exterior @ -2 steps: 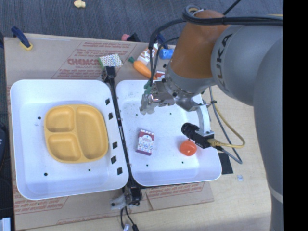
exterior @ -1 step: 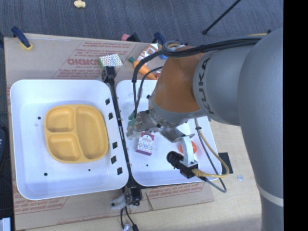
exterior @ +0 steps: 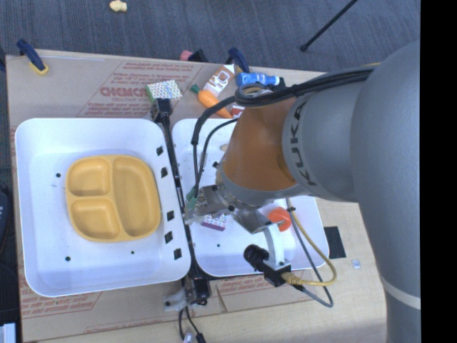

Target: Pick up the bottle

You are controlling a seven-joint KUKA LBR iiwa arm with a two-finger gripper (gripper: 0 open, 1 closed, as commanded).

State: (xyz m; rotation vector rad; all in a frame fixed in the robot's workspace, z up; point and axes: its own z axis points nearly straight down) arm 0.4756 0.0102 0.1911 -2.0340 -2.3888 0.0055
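An orange bottle with a white label lies on the cardboard just behind the right bin, outside it. My gripper is low over the left side of the right bin, close to the wall between the bins. The bulk of the arm hides most of that bin. A small purple and white packet lies on the bin floor right below the gripper. An orange-red round thing peeks out beside the wrist; I cannot tell what it is.
A yellow divided plate sits in the left bin. Behind the bins are a small patterned box and a blue clamp. Another clamp grips the bench's far left corner.
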